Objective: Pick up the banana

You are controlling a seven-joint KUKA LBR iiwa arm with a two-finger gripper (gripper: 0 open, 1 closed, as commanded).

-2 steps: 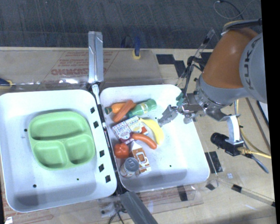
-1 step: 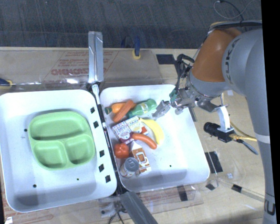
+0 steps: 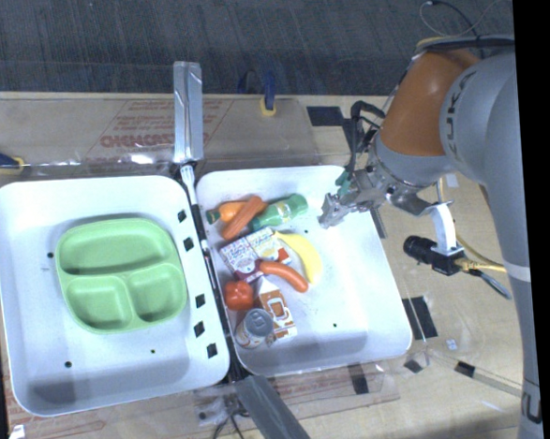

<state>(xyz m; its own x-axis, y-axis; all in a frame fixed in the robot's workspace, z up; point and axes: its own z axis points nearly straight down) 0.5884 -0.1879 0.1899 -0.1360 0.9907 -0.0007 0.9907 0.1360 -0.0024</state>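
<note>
Two shallow white bins sit side by side on the table (image 3: 80, 124), which is covered with brown cardboard. The left bin (image 3: 27, 306) carries a green divided tray (image 3: 121, 273) with one long compartment at the top and two smaller ones below. The right bin (image 3: 356, 302) holds a cluster of small items gathered against its left side. The banana (image 3: 305, 256) lies near the middle of that bin, curved and slanting from upper left to lower right, at the right edge of the cluster; a red sausage-like piece (image 3: 284, 273) rests touching its lower left side. Above the banana lies a green bottle (image 3: 281, 211) on its side, and just left of that an orange carrot (image 3: 238, 214). A white and red packet (image 3: 243, 255) sits left of the banana, with a red tomato-like piece (image 3: 239, 293) below it, then a small orange and white carton (image 3: 278, 315) and a grey round can (image 3: 256, 326) near the bin's lower left. The grey arm with its orange band (image 3: 418, 110) reaches in from the right, and the claw (image 3: 334, 212) hangs over the upper right part of the right bin, to the right of the green bottle and up and right of the banana, apart from both. Nothing is seen between its fingers; whether the claw is released or clenched I cannot tell from this angle
</note>
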